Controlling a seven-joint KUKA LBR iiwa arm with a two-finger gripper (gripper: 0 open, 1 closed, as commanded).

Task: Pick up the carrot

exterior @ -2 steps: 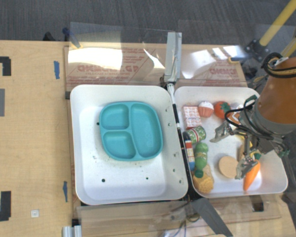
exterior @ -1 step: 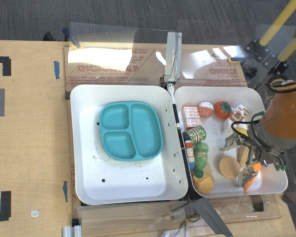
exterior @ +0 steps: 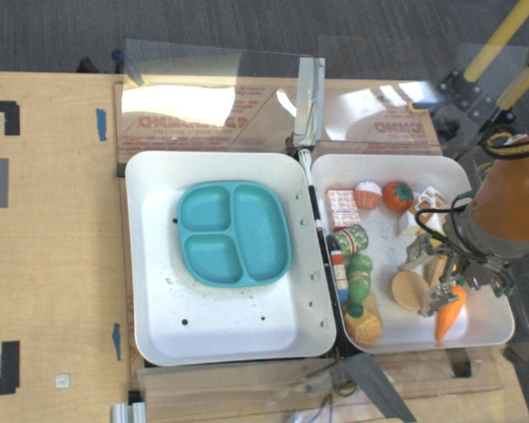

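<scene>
Arm: broad orange band above wrist, grey below. Black cables loop round wrist. Gripper: small, metallic grey w/ thin fingers.

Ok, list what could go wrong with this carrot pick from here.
1. The carrot lies at the right bin's front corner, close to the wall, so a finger may strike the rim.
2. The gripper hovers between the carrot and the tan round piece; closing could catch or shove that piece instead.
3. The carrot tapers, so a grasp near its tip may slip.
</scene>
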